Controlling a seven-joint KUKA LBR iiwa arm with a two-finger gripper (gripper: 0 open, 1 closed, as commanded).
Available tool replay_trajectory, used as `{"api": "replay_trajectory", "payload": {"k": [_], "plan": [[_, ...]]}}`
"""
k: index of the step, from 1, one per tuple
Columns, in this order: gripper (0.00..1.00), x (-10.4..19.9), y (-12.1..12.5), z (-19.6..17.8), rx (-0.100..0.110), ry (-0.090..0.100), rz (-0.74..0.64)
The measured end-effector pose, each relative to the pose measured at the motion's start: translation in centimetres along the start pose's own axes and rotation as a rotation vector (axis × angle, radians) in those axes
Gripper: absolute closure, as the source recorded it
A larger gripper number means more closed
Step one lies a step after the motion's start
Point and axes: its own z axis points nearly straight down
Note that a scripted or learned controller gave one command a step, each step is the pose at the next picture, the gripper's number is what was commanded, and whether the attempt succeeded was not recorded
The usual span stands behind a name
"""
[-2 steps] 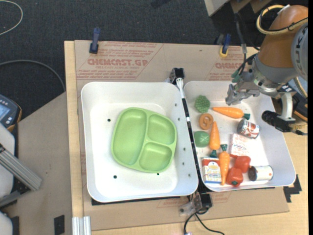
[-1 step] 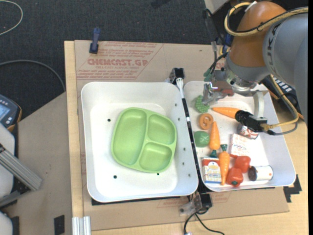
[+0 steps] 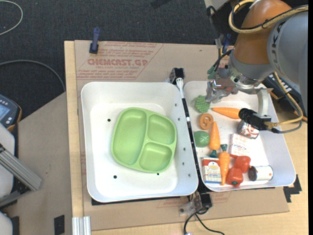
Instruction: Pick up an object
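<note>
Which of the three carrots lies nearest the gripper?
The carrot lying crosswise, just below the gripper; the other two carrots lie lengthwise, farther down the right bin.

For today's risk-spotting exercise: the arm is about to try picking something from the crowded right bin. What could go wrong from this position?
1. The gripper hangs close to the small green toy vegetable, the orange pretzel-shaped ring and the long orange toy carrot; it may nudge one aside instead of grasping it.
2. The green toy lies near the white right bin's wall, so a finger might strike the rim.
</note>
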Motion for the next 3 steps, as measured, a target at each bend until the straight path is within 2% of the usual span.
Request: {"api": "replay_trajectory", "payload": {"k": [2,3], "plan": [[1.00,0.0,0.1,-2.1,-0.005,0.000,-0.001],[1.00,5.6,-2.2,-1.5,0.007,0.002,-0.003]]}}
